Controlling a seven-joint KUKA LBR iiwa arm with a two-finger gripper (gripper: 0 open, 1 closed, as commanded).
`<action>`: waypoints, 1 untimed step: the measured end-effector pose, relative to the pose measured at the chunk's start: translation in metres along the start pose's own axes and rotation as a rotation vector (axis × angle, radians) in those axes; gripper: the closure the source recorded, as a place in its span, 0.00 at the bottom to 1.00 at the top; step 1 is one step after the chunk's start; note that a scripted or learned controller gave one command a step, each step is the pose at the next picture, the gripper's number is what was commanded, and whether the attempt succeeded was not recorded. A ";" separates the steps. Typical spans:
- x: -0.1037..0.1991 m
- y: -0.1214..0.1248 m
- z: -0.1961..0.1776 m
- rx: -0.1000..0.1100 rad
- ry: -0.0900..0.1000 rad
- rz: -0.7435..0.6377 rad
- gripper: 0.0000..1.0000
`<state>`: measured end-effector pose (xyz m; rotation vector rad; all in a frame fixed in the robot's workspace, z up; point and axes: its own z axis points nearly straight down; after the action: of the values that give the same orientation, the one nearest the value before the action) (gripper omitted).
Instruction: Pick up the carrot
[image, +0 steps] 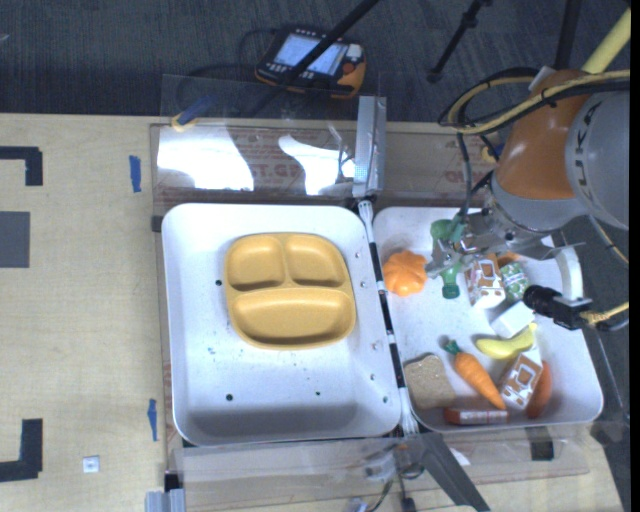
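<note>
Pincer (452, 262) hangs well above carrot (475, 373).

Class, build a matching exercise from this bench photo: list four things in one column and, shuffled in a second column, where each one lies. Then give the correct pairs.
Things:
1. yellow divided plate
2. carrot
3. orange fruit
4. slice of bread

Places:
A. right bin, upper left, near the divider
B. middle of the left bin
C. right bin, lower left corner
D. right bin, lower middle, just under the banana

Pairs: 1-B, 2-D, 3-A, 4-C
</note>
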<state>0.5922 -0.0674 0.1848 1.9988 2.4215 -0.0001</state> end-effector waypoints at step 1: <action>0.000 0.000 0.000 0.000 0.000 0.000 0.00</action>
<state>0.5922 -0.0672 0.1847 1.9987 2.4221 -0.0003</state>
